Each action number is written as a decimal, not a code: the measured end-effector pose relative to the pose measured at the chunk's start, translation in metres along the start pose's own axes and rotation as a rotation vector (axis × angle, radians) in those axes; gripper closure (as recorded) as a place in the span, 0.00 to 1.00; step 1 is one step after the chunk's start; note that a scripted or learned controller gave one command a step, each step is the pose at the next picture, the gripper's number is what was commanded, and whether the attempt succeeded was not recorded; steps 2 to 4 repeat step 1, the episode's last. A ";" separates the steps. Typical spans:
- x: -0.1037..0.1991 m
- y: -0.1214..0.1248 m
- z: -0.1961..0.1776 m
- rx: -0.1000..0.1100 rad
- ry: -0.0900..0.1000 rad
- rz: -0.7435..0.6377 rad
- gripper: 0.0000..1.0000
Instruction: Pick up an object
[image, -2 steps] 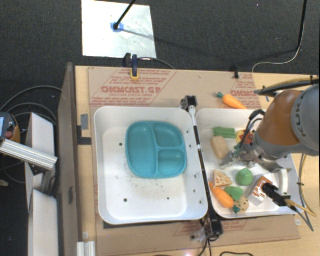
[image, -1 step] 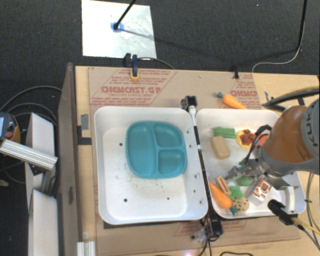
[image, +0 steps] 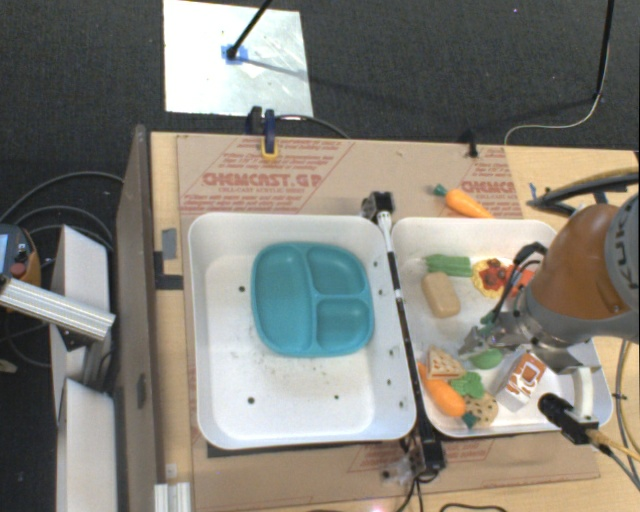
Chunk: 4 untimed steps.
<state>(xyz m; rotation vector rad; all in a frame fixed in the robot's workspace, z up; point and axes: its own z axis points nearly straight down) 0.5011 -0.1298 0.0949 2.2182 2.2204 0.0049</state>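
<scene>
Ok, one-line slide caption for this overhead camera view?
Grey-and-orange arm's gripper lowered among toy foods in the right white bin; teal divided plastic plate lies in the left white bin.

This is a robotics lab: two white bins (image: 215, 330) sit on a cardboard sheet (image: 300, 170) over dark carpet (image: 70, 90), with loose cables (image: 60, 195) and an aluminium rail (image: 55, 310) at left, and a grey-and-orange arm (image: 590, 270) at right.

Grey arm (image: 570, 310) with broad orange band, dark cables at its wrist.
</scene>
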 end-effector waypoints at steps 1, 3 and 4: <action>0.068 0.026 -0.102 -0.009 0.002 -0.012 1.00; 0.068 0.026 -0.102 -0.009 0.002 -0.012 1.00; 0.068 0.026 -0.102 -0.009 0.002 -0.012 1.00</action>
